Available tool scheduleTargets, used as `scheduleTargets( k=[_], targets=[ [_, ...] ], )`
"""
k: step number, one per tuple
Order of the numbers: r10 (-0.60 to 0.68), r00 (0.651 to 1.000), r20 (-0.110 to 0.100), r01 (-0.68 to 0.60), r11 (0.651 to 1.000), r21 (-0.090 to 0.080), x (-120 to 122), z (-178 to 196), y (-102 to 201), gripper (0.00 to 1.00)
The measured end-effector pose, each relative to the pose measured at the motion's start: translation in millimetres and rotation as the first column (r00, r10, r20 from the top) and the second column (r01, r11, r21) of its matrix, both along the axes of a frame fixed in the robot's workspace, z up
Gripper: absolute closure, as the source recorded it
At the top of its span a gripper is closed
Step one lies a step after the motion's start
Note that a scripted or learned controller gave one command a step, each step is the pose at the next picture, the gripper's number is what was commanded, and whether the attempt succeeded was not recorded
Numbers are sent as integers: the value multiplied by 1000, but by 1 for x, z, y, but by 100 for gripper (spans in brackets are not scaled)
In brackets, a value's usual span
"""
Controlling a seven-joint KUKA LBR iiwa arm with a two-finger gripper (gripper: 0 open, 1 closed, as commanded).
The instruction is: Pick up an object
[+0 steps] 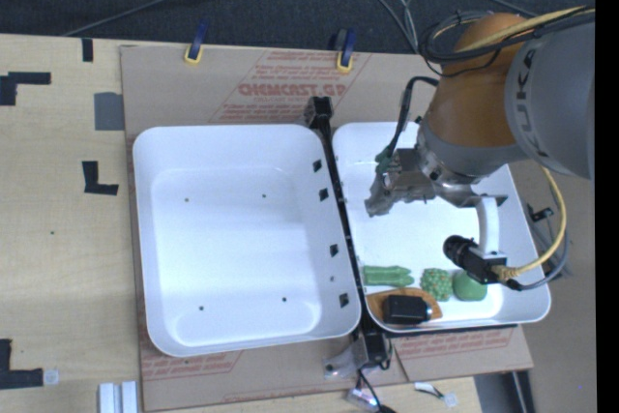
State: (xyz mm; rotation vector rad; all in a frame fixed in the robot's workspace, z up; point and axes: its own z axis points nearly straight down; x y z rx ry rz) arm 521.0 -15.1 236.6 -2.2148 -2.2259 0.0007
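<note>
The arm point(503, 92) came in from the right of the frame and hung over the right bin point(363, 145), its orange band high in the upper right. The gripper point(379, 200) pointed down and to the left, sitting over the upper left part of that bin's white floor, just right of the dark divider point(334, 208) between the two bins. Whether the claw was spread or closed could not be told, as the view was too small and dark there; nothing could be seen in it.

The objects lay together along the lower edge of the right bin, well apart from the gripper. A long green piece point(387, 275) lay flat at the left of the group. Below it, a black object point(406, 309) rested on something flat and orange point(432, 309). To the right sat a bumpy pale green lump point(436, 282), and just beside that a smooth brighter green piece point(471, 288).

The left bin point(232, 237) filled the middle of the frame. Both bins stood on a cardboard sheet point(280, 87) held at the top by two clamps point(196, 45).
</note>
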Motion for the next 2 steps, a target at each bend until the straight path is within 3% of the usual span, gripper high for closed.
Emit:
scheduleTargets(
  k=[1,2],
  targets=[
    [-1,1000,0,1,1000,0,-1,-8,49,100],
    [0,1000,1,0,1000,0,-19,0,100,100]
  ],
)
